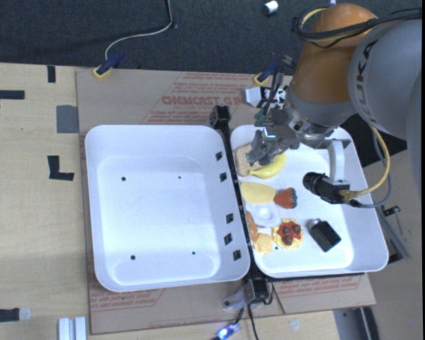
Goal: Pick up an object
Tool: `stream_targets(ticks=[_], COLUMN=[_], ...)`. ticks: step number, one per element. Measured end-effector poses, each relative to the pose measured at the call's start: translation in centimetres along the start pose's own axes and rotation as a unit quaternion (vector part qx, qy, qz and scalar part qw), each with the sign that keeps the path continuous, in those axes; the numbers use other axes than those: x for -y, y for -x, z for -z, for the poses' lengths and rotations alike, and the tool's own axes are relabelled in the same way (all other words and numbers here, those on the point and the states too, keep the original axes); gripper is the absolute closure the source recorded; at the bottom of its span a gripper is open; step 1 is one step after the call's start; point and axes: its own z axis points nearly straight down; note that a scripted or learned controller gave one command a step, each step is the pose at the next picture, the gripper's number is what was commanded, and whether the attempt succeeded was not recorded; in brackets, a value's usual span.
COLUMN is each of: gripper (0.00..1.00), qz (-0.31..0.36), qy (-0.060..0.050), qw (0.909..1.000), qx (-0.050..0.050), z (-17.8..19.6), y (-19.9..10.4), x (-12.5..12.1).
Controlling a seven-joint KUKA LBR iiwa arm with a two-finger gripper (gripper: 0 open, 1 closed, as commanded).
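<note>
Fingers (pixel 263 149), state unclear, sit over one yellow banana (pixel 270 167) beside one strawberry (pixel 286 197).

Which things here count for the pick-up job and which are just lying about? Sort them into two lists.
For the job:
gripper, low over the right bin
yellow banana-like piece beneath it
pale yellow piece
red strawberry-like piece
small black block

Lying about:
left bin
cardboard sheet
cable with yellow-blue clip
small white object
</note>
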Motion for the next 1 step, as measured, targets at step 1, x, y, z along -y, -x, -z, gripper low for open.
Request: stream_targets(ticks=[1], gripper=[1.0], qz=[-0.005], qy=[0.002], qw=[1.0], qx=[0.002], z=[-2.88], y=[2.63], x=[0.64])
